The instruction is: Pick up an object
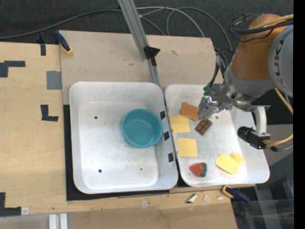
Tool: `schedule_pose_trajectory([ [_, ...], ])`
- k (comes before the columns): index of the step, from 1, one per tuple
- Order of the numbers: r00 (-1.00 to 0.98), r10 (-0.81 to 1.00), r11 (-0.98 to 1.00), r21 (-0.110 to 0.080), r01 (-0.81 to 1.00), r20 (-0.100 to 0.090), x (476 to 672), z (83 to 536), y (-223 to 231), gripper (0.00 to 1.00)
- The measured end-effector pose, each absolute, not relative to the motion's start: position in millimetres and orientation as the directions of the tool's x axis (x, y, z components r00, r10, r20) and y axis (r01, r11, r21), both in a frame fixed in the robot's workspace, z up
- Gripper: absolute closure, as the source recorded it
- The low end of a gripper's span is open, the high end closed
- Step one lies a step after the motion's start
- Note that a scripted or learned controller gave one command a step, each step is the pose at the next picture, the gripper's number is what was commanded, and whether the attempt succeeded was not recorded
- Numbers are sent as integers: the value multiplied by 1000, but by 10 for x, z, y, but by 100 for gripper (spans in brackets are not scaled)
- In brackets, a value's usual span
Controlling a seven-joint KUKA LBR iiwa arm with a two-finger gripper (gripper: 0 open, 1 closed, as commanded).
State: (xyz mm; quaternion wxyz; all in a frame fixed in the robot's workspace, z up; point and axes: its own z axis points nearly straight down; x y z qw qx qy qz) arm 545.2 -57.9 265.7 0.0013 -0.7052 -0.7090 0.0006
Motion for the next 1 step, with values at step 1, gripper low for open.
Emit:
schedule_pose_trajectory([
  [1, -7, 1000, 7, -2, 1000, 1, 5439, 2638, -53, 100],
])
